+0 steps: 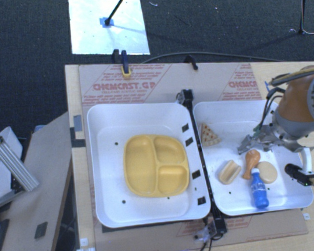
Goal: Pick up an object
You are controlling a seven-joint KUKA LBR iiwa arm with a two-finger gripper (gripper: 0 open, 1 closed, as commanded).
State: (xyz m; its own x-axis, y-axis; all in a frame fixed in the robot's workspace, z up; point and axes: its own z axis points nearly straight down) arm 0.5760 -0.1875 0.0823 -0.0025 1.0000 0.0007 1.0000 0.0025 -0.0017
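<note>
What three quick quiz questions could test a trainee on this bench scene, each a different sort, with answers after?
1. True or false: the yellow divided plate lies in the left bin.
2. Which item lies nearest the blue bottle? A: pizza slice; B: round bun; C: hot dog.
3. Fill in: the tool hovers over the ____ bin, near the drumstick.

Key: 1 true; 2 B; 3 right.
</note>
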